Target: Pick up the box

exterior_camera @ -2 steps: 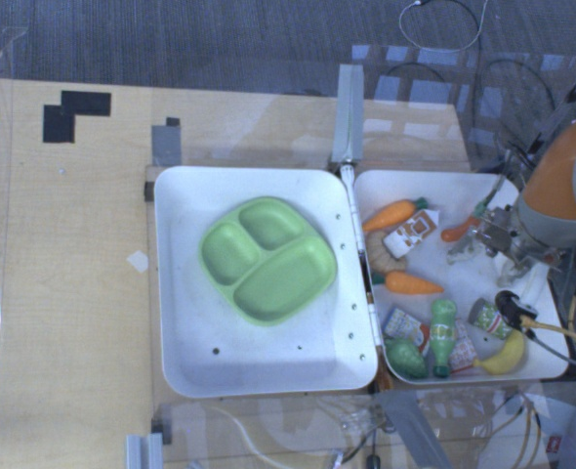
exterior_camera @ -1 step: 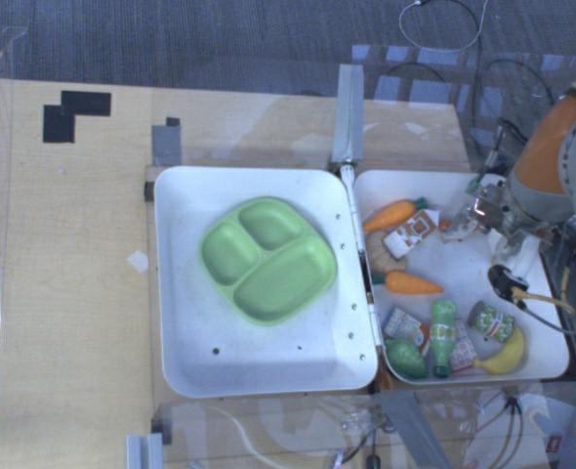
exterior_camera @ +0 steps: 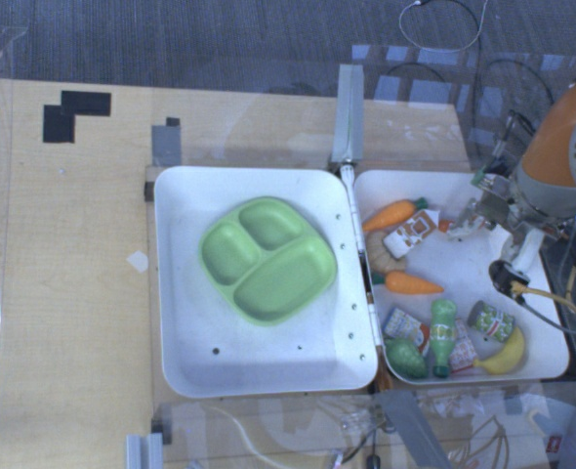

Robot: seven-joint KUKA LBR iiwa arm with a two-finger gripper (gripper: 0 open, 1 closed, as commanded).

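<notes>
Box [exterior_camera: 410, 234], white with an orange-brown label, lying tilted in the right bin [exterior_camera: 557, 360], toward its 10 o'clock corner. Just beside a carrot [exterior_camera: 390, 214] at the box's 11 o'clock; a second carrot [exterior_camera: 414, 283] near, at its 6 o'clock. Tool [exterior_camera: 470, 221] at 3 o'clock from the box, near but apart, hanging low over the bin's back part, at the end of the grey arm [exterior_camera: 559, 159] with its orange band. Nothing seen between the tool's fingers; cannot tell how far open, the tips too small and cluttered. Further toward 5 o'clock from the box: a green bottle [exterior_camera: 443, 334], a can [exterior_camera: 490, 320] and a banana [exterior_camera: 504, 356] along the bin's front. Left bin [exterior_camera: 185, 360] holding a green divided plate [exterior_camera: 268, 259], well apart from the box at 9 o'clock. Both bins on the pale wooden table [exterior_camera: 63, 291].
</notes>
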